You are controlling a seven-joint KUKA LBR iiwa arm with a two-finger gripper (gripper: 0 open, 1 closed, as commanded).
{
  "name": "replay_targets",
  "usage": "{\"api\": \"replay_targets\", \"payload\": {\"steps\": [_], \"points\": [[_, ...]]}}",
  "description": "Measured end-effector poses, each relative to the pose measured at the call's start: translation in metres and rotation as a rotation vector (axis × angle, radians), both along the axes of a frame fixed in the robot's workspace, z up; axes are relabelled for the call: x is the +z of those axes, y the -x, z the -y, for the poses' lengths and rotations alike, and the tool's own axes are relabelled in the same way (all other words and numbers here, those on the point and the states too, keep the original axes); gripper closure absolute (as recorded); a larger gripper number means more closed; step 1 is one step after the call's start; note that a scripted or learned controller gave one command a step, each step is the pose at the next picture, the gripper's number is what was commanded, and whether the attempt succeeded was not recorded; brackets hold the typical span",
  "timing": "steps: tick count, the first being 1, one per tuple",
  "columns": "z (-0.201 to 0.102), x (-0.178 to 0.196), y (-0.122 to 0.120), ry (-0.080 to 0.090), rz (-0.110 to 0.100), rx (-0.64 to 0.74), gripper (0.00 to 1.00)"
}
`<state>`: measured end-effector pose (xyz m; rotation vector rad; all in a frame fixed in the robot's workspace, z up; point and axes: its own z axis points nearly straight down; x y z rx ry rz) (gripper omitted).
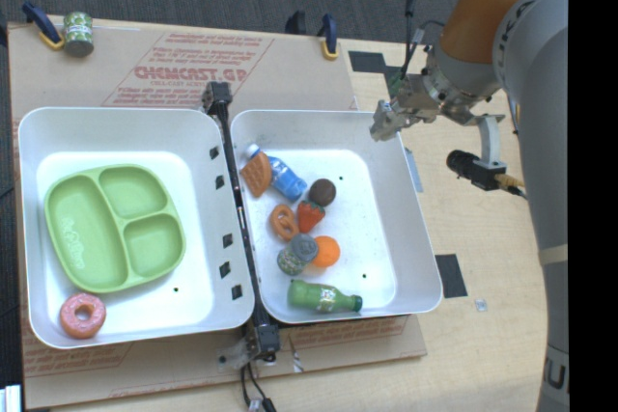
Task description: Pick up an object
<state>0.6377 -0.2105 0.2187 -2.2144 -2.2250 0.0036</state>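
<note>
The gripper (386, 123) is hovering over the right bin's (406, 236) far right corner, and I cannot tell how it is set. It should be moving in above the green bottle (323, 297), lying apart near the front wall, easier than the clustered toys (294, 207).

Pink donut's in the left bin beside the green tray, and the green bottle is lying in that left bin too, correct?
Not quite. The camera view shows the green bottle lying in the right bin, near its front edge. The pink donut is indeed in the left bin beside the green tray.
</note>
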Motion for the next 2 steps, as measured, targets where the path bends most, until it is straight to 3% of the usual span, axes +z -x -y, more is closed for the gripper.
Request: {"api": "replay_targets", "payload": {"steps": [1,2], "points": [[-0.029,0.016,0.052,0.001,0.001,0.000,1.00],[0.000,-0.018,-0.007,0.001,0.001,0.002,1.00]]}}
